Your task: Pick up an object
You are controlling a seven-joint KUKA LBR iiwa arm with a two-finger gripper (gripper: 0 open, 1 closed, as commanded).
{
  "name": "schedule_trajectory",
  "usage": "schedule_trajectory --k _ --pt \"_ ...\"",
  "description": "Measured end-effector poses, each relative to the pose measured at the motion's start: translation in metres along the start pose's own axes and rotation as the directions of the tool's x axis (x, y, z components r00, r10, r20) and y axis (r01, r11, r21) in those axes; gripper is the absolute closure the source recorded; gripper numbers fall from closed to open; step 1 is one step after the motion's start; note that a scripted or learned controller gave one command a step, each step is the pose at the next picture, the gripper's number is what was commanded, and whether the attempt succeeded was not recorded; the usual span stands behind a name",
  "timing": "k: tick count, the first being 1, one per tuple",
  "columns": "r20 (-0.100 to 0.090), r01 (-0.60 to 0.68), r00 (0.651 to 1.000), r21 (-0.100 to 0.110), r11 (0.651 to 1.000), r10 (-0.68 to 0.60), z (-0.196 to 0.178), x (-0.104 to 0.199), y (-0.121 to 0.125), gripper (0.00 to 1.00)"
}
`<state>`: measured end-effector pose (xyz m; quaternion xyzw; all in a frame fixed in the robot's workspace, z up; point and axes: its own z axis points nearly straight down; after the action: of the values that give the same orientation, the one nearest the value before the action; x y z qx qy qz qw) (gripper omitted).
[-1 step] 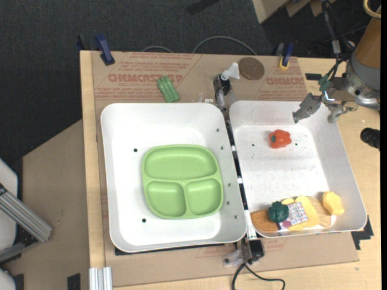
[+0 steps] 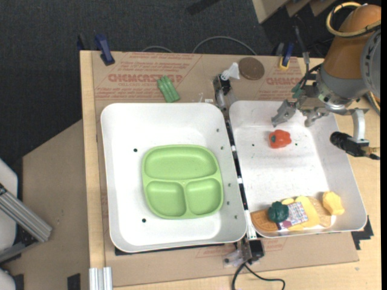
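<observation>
Jaws [image 2: 295, 115] hang over the far part of the right bin [image 2: 338, 168], spread apart with nothing between them. Red pepper [image 2: 279, 139] lies on the bin floor just below and slightly left of them, not touching either finger. Arm [image 2: 347, 53] enters from the upper right, orange band above the wrist.

Near edge of the right bin holds a cluster: a dark green toy [image 2: 278, 211], a yellow packet with a printed label [image 2: 299, 213], and a yellow block [image 2: 332, 203] just beside it to the right.

Left bin [image 2: 121, 162] holds a green three-compartment plate [image 2: 181, 181], lying flat near the middle.

On the worktop [image 2: 139, 77] behind the bins: a green ridged piece [image 2: 169, 90] and a brown disc [image 2: 251, 69].
</observation>
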<state>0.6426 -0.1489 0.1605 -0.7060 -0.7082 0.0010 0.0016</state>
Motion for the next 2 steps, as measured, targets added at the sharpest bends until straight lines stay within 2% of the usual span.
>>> schedule_trajectory --k 1,2 --pt "-0.002 0.0 1.0 0.004 1.0 0.0 0.081 0.034 0.0 0.0" --pt "0.001 -0.002 1.0 -0.005 1.0 0.002 0.065 0.031 0.002 1.0"
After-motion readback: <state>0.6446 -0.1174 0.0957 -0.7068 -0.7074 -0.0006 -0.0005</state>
